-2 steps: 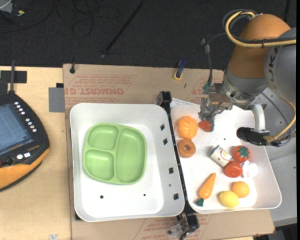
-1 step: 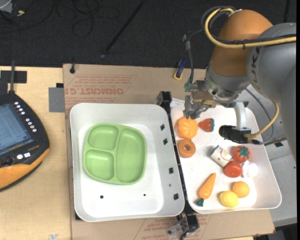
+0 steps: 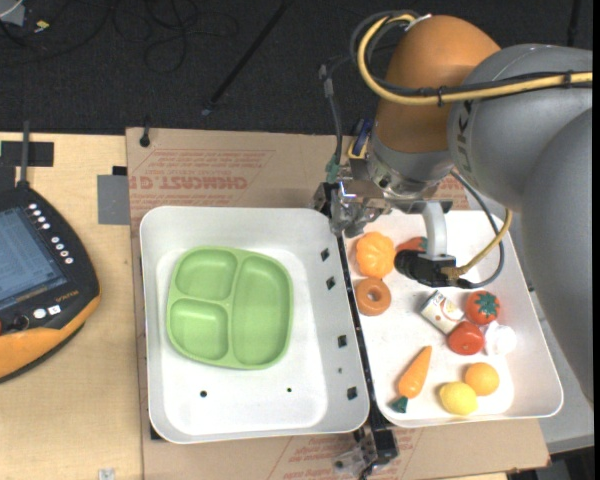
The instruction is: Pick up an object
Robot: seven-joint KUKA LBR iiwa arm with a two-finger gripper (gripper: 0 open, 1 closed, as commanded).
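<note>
Landmark for this report: the cardboard sheet point(image 3: 230, 173), brown with red print reading reversed, lying flat on the bench. Beyond its far edge the floor point(image 3: 180, 58) is dark carpet, crossed by loose black cables point(image 3: 160, 28). A thin black rod point(image 3: 250, 53) lies at a slant on the carpet beyond the sheet's far edge. Left of the sheet, the pale wooden benchtop point(image 3: 80, 158) carries strips of black tape point(image 3: 25, 158) and a handheld control pendant point(image 3: 25, 278), grey with an orange underside, screen lit. Lighting is even, from above.
</note>
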